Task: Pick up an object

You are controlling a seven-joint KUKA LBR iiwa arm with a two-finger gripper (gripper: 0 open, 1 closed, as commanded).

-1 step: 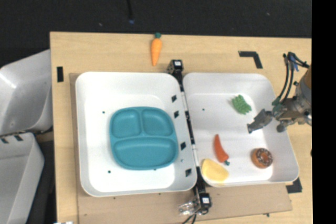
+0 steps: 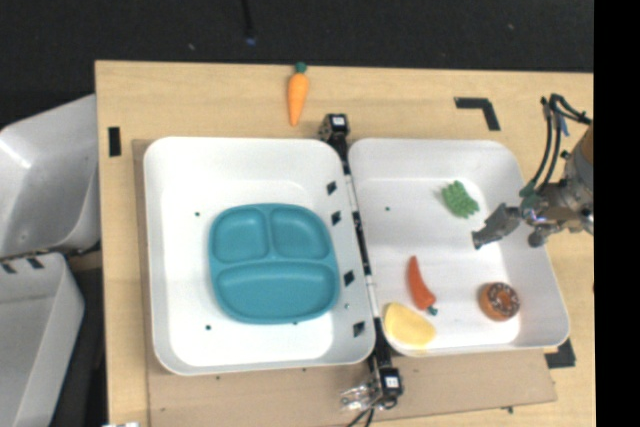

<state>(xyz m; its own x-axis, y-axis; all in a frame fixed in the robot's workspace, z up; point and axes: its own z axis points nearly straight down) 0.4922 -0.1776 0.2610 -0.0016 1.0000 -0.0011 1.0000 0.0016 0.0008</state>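
Note:
The right bin (image 2: 400,170) holds a green leafy piece (image 2: 460,198), a red chili pepper (image 2: 421,283), a yellow rounded piece (image 2: 408,325) at its front left corner, and a brown round piece (image 2: 498,300). My gripper (image 2: 515,230) hangs over the bin's right side, open, with nothing between its fingers. One grey finger (image 2: 490,229) points left, just right of and below the green piece. The brown piece lies below the gripper, apart from it.
A blue divided plate (image 2: 272,262) sits in the left bin (image 2: 170,215). An orange carrot (image 2: 297,95) lies on the wooden bench (image 2: 420,100) behind the bins. Black clips (image 2: 352,215) line the seam between the bins.

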